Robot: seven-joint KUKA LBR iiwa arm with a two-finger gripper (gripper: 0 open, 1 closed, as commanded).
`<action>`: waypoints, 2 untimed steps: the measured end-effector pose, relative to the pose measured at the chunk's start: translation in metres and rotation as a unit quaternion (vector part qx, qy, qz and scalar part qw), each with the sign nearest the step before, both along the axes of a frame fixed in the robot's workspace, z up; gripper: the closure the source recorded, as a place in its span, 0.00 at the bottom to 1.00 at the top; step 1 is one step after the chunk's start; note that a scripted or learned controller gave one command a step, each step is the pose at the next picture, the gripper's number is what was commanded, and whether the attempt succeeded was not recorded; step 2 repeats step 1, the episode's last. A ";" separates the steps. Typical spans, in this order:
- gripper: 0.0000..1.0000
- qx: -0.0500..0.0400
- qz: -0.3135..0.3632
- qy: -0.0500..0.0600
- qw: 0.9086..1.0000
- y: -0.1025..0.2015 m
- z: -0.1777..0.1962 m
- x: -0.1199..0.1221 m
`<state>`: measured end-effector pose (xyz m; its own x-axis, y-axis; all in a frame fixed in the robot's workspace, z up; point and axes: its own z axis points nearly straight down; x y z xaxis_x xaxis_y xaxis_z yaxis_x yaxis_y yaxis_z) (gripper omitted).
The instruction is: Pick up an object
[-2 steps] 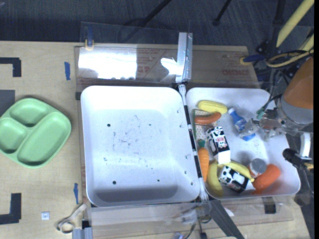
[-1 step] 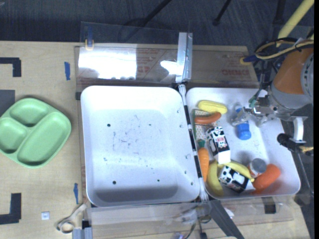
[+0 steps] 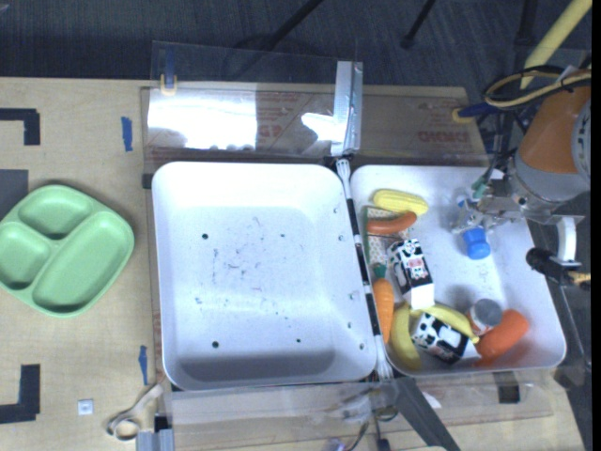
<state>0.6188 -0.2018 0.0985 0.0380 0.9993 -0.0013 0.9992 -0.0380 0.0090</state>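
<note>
A: Above the right bin (image 3: 535, 280), where's the hand (image 3: 488, 209)?
B: Over its far edge, just beside the blue cap (image 3: 477, 244). Whether it's apart or together, I cannot tell.

light: bright, even | glare: clear panel (image 3: 246, 111) top | shadows: soft | focus: slightly soft

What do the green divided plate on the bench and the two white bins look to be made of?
Green divided plate: probably moulded plastic, with a smooth satin finish, one even colour and soft rounded compartment edges. Left white bin and right white bin: likely thin formed plastic, with rounded corners and a slightly glossy rim; the left bin's floor shows scuffs and dark specks. Coated metal cannot be ruled out.
</note>
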 end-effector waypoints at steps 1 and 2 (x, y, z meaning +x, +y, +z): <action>1.00 0.000 0.046 0.003 0.999 0.064 0.079 0.005; 1.00 0.000 0.046 0.003 0.999 0.064 0.079 0.005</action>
